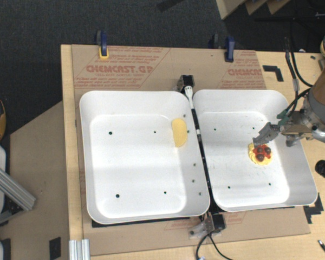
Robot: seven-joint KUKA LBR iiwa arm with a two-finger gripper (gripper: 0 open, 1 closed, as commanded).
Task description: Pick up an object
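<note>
While the yellow and red object (260, 154) lies on the floor of the right bin (233, 194), toward that bin's right side and about level with its middle, the gripper (261, 140) hangs directly above it, its dark tip touching or nearly touching the object's upper edge. The object is a small, roundish yellow piece with dark red lumps on top. Whether the gripper's jaws are spread or closed I cannot tell, since they blur into a single dark shape from this slant, and nothing is visibly lifted between them. The grey arm (314, 118) reaches in from the right edge, crossing over the right bin's rim, with dark cables (292, 75) looping above it.

A 2nd item, a pale yellow oblong piece (179, 132), rests in the left bin (124, 205), close to that bin's right wall and in its upper half, well apart from the gripper. The 2 white bins sit side by side, their inner rims touching along a dark strip (197, 145) that runs between them. Both rest on a brown board (76, 145) printed with red lettering, held at its far edge by 2 blue clamps (102, 41) (229, 47). Dark carpet (43, 15) surrounds the board at the top and left.
</note>
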